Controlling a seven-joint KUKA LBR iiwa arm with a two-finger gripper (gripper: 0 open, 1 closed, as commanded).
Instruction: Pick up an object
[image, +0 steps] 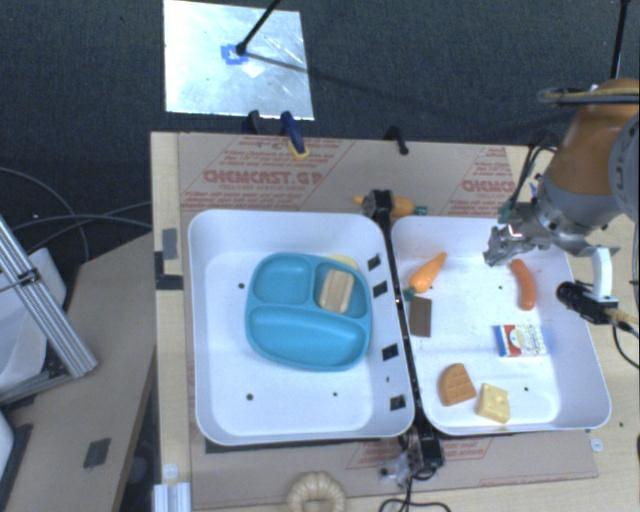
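Note:
In the right bin (575, 395) lie a carrot (428, 271), a red sausage (524, 284), a brown bar (420, 317), a small blue and white carton (520, 340), a brown cracker (457, 384) and a yellow cheese piece (492, 402). My gripper (503, 245) hangs over the bin's upper right part, just left of the sausage's top end. Nothing shows between its fingers. The left bin (220, 400) holds a blue divided plate (270, 340) with a tan bread slice (336, 291) in one compartment.
A black divider (400, 300) runs between the two bins. A yellow object (401, 207) lies behind the bins on the cardboard. A shiny sheet (240, 60) lies at the back, and a metal frame (30, 300) stands at left.

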